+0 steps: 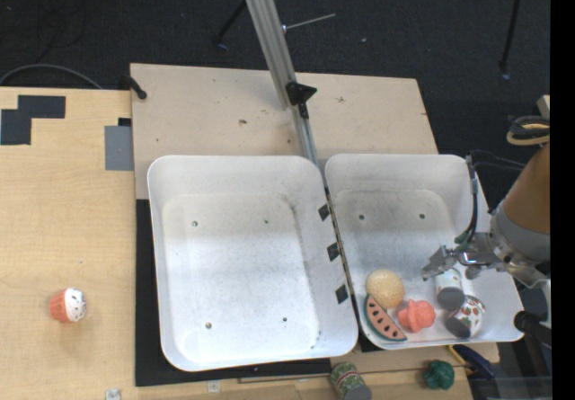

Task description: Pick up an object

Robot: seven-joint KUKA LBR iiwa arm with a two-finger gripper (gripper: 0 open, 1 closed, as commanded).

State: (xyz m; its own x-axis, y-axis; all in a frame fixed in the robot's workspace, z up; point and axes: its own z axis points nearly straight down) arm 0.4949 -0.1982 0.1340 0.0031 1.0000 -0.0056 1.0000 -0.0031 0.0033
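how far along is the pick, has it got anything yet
Done: the arm has reached in over the right bin, and the gripper sits low above the cluster at that bin's near end. In hand: nothing visibly between the fingers. Left: grasping and lifting. The tan ball, watermelon slice, pink toy and the white and dark pieces by the gripper all rest on the bin floor.

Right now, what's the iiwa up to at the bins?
The arm reaches in from the right, its gripper low over the right bin, near that bin's right side. All the bin's toys sit bunched in its near corner: a tan ball, a watermelon slice, a pink toy and a white patterned piece. Nothing is visibly between the gripper's fingers. A small orange-and-white toy lies on the wooden bench at left.
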